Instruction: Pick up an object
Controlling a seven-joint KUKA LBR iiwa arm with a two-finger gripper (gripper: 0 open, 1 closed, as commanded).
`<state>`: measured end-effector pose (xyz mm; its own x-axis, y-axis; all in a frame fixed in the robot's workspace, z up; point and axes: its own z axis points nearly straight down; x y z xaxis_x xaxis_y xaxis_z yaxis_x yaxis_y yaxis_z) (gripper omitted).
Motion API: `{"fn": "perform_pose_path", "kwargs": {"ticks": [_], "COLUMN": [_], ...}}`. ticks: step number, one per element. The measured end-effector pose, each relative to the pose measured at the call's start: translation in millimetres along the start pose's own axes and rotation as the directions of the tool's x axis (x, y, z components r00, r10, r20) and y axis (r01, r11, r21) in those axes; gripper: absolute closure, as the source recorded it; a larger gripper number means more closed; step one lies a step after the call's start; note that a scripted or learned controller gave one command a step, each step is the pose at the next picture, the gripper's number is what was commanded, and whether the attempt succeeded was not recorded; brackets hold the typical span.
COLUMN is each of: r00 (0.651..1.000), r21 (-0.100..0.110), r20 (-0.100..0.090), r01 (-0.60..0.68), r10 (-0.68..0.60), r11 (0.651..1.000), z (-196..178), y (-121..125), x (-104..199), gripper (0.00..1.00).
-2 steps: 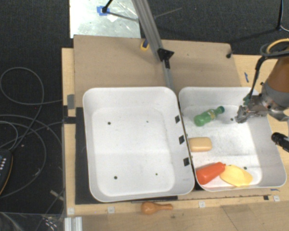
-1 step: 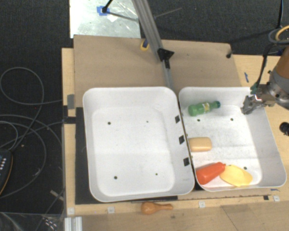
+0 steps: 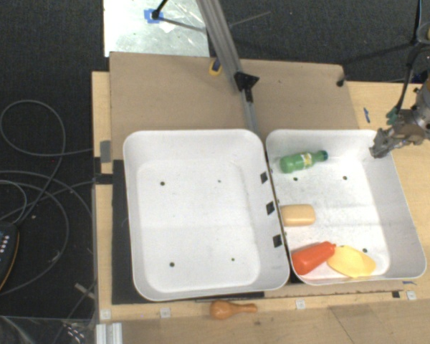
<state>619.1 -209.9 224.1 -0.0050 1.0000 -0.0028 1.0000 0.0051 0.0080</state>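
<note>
Nearest, an orange pear-shaped item (image 3: 233, 308) lies on the bench (image 3: 201, 84). Right bin (image 3: 408, 213) holds green bottle (image 3: 303, 161), beige block (image 3: 298, 215), red piece (image 3: 312, 256), yellow piece (image 3: 352, 261). Tool (image 3: 382, 146) hovers at the rim, holding nothing visible; opening indeterminate.

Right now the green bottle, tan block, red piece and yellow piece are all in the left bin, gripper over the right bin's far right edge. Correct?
Not quite. In the camera view the green bottle, tan block, red piece and yellow piece all lie in the right bin, not the left one. The gripper is indeed at that bin's far right edge.
</note>
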Motion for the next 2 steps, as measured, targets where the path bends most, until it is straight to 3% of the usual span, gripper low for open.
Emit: {"fn": "perform_pose_path", "kwargs": {"ticks": [2], "r00": [1.0], "r21": [0.007], "r20": [-0.006], "r01": [0.005], "r10": [-0.005], "r11": [1.0], "z": [6.7], "y": [-19.3], "x": [108.0], "gripper": [1.0]}}
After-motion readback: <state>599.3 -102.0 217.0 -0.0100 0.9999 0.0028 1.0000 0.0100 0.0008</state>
